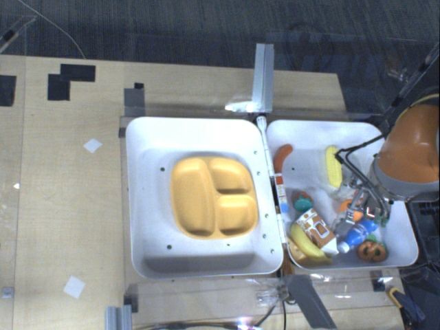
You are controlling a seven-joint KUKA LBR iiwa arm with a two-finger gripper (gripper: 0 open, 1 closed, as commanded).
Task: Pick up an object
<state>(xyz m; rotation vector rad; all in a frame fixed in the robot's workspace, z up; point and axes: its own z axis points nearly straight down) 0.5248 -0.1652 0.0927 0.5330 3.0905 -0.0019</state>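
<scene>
We see the grey arm (412, 153) with its orange band entering from the right edge of the frame and reaching down into the right bin (399, 253), at the lower right of the picture. Its gripper (359, 215) sits low over a cluster of small things near the bin's lower edge; we cannot tell whether it is grasping anything, since the wires and parts there blur together.

The candidates for picking all lie in this right bin. A banana (306, 243) lies at the lower left of it, touching a brown and white carton (316, 227). A blue item (354, 236) sits just beneath the gripper, and a brown ring-shaped piece (372, 251) lies beside it to the right. A yellow corn cob (333, 167) lies higher up, and a red sausage-shaped piece (282, 158) rests near the bin's upper left.

The left bin (148, 205) holds a yellow divided tray (213, 196) at its middle. Both bins rest on the wooden table (62, 205).
</scene>
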